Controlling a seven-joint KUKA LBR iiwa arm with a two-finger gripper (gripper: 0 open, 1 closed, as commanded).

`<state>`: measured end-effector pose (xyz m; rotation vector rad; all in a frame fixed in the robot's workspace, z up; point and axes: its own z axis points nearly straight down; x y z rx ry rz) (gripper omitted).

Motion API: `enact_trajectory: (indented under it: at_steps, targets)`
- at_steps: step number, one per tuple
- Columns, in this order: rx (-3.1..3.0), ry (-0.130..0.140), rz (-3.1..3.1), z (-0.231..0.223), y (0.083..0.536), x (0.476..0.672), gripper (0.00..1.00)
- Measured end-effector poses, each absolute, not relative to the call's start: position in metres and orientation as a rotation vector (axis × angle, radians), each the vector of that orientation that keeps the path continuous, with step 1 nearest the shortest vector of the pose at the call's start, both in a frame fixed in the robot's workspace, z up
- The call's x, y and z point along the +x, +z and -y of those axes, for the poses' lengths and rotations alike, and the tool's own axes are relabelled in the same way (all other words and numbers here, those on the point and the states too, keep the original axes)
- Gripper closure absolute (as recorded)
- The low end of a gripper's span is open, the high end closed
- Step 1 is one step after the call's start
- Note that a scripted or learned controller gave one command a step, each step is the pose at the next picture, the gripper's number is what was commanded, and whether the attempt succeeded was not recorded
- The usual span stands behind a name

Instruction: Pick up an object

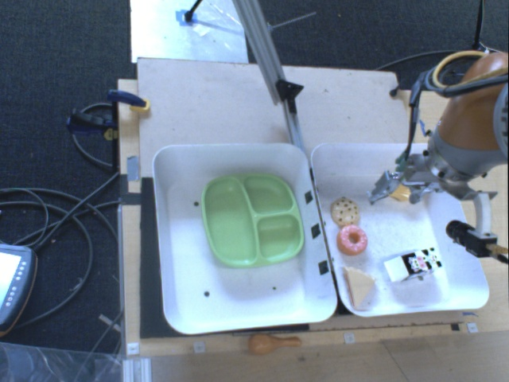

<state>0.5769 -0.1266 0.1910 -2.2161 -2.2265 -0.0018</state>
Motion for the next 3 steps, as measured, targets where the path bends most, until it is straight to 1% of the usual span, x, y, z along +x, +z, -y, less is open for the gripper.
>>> enact_trajectory:
  at_steps: [1, 2, 3]
  targets:
    - [-2.218, -0.002, 2.225, 0.127, 0.191, 0.577, 0.0]
    - [-2.219, 0.004, 2.218, 0.129, 0.135, 0.567, 0.0]
    - [-2.22, 0.003, 2.22, 0.128, 0.088, 0.567, 0.0]
